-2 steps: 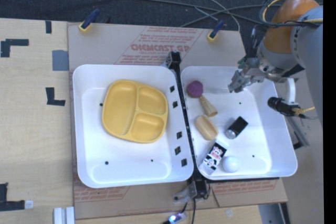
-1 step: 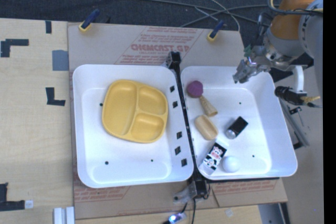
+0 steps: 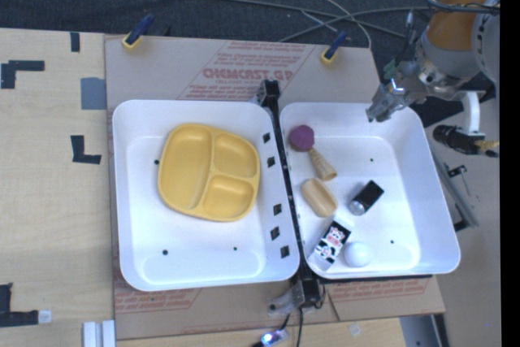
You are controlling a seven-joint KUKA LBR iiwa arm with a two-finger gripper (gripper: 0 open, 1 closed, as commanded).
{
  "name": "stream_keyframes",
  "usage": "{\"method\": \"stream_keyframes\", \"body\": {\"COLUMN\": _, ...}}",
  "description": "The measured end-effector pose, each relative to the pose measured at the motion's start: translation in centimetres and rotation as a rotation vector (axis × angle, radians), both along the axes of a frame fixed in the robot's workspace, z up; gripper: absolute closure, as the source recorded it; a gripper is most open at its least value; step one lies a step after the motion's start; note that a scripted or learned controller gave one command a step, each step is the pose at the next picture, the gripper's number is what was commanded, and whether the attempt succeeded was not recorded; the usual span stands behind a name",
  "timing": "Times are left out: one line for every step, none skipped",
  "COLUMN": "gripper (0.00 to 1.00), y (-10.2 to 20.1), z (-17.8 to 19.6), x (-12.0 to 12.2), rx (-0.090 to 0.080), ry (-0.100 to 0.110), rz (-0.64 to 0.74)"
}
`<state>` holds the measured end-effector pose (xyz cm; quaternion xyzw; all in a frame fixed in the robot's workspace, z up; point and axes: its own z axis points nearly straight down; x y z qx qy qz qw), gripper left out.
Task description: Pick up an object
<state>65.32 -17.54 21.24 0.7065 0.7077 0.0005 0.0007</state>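
Purple-topped ice-cream toy [image 3: 311, 149], tan cone | right bin [image 3: 422, 175] | jaws: cannot tell

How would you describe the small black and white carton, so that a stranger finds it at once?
Look in the right bin, at its near edge by the divider. The carton lies there, touching a white ball. Its cow-like black patches on white set it apart from the plain tan bread roll and the all-black block.

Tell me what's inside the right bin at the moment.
The right bin holds a purple-topped toy cone, a tan bread-like piece, a small black block, a cow-patterned carton and a white ball. Nothing visibly covers another. The gripper hovers over its upper rim.
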Motion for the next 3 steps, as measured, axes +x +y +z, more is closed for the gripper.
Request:
{"method": "stream_keyframes", "body": {"gripper": 1.00, "y": 4.5, "z": -0.7, "x": -1.5, "rx": 0.001, "ry": 0.004, "rz": 0.002}}
{"method": "stream_keyframes", "body": {"gripper": 1.00, "y": 10.4, "z": 0.3, "x": -3.1, "rx": 0.002, "ry": 0.004, "rz": 0.005}}
{"method": "stream_keyframes", "body": {"gripper": 1.00, "y": 16.3, "z": -0.2, "x": -3.9, "rx": 0.002, "ry": 0.005, "rz": 0.005}}
